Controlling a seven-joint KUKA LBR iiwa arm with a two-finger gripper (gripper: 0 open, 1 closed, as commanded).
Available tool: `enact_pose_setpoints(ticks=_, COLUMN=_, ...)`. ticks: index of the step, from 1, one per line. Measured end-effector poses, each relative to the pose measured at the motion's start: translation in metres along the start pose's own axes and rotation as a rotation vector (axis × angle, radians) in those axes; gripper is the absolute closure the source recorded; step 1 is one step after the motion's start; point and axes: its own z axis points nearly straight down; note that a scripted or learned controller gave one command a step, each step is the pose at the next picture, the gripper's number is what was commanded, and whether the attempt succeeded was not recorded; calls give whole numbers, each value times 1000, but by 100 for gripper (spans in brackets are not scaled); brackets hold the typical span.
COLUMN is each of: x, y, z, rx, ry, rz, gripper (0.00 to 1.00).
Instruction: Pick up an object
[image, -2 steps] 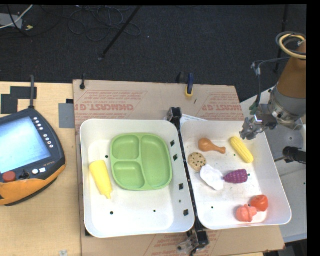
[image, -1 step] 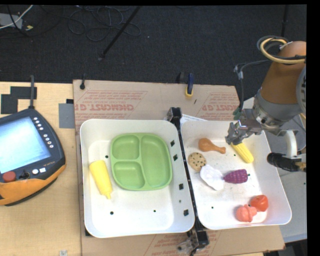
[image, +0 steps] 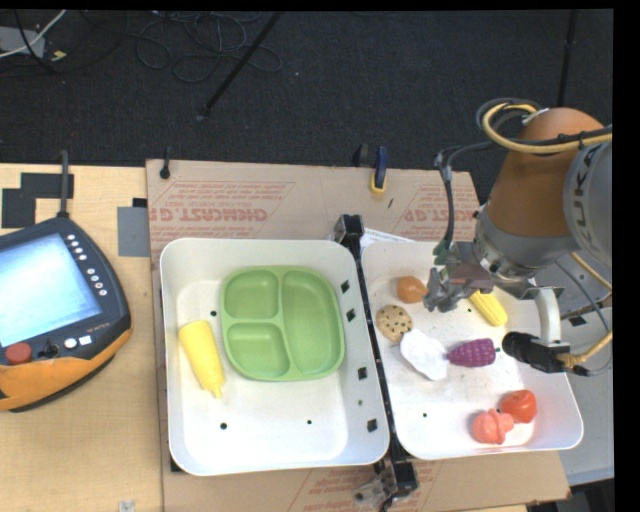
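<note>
My gripper (image: 443, 293) hangs over the back of the right bin (image: 560, 437), with its dark fingers pointing down beside an orange-brown bun (image: 410, 289) on its left. A yellow corn piece (image: 488, 307) lies just right of the fingers. Below them sit a chocolate-chip cookie (image: 394, 321), a white crumpled object (image: 424, 354) and a purple grape bunch (image: 472, 352). Near the front right corner lie a red tomato-like object (image: 518, 405) and a pink object (image: 489, 427). Nothing shows between the fingers.
The left bin (image: 260, 440) holds a green divided plate (image: 282, 323) and a yellow bottle (image: 202, 355) lying at its left. A black divider strip (image: 365, 340) separates the bins. A pendant with a screen (image: 55, 300) rests on the bench at far left.
</note>
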Motion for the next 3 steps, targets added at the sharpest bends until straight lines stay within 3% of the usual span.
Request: enact_pose_setpoints(ticks=3, x=129, y=-77, z=8, rx=0, ry=-1, rz=0, gripper=100)
